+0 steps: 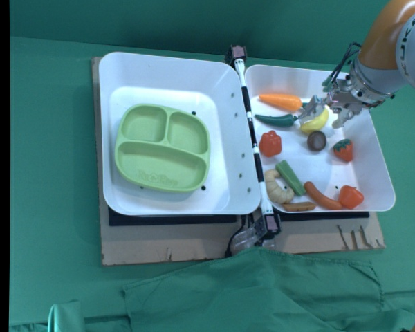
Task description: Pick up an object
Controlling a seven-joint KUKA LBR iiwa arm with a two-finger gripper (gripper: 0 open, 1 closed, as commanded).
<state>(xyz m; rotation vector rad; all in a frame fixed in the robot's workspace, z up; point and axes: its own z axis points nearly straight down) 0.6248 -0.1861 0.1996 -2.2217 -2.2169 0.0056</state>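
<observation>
Even, bright overhead light; the white bins (173, 75) glare a little, soft shadows fall just below their front rims, and everything looks slightly soft.

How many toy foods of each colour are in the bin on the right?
Red: 3 (pepper, strawberry, tomato)
Orange: 2 (carrot, sausage)
Green: 2 (chili, cucumber)
Yellow: 1 (banana)
Brown: 2 (round piece, stick)
Cream: 1 (croissant)
Total: 11
</observation>
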